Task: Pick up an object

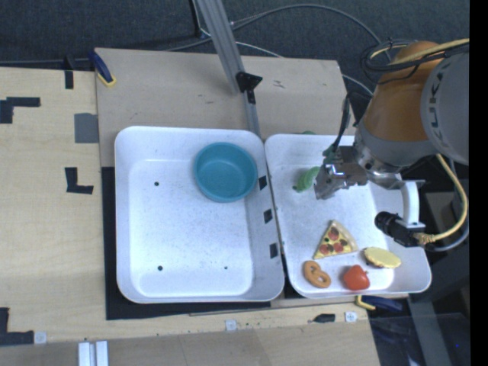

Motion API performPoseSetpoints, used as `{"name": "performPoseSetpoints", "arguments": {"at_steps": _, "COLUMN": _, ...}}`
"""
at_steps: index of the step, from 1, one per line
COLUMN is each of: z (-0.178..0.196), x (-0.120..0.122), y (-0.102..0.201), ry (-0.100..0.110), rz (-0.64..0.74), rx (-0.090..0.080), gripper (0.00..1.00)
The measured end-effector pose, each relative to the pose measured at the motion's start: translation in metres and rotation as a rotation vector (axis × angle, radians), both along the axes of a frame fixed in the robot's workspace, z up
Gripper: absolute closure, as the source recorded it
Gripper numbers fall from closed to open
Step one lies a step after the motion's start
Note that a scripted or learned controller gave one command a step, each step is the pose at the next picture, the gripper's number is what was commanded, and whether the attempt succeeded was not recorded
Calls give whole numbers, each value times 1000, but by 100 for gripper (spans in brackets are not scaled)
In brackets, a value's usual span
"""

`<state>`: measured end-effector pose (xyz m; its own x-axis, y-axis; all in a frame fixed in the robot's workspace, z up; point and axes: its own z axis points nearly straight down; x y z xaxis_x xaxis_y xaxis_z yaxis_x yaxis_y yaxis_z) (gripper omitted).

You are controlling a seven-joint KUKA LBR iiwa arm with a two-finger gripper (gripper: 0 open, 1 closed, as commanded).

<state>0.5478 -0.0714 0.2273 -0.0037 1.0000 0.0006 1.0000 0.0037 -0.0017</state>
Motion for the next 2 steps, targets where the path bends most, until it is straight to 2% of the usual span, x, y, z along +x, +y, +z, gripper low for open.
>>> {"name": "performPoseSetpoints", "arguments": {"at_steps": 1, "z": -9, "x": -8, "y": 54, "ry": 0, "rz": -1, "rx": 0, "gripper": 100}}
{"name": "performPoseSetpoints", "arguments": {"at_steps": 2, "z": 2, "x": -6, "y": 100, "ry": -1, "rz": 0, "rx": 0, "gripper": 100}}
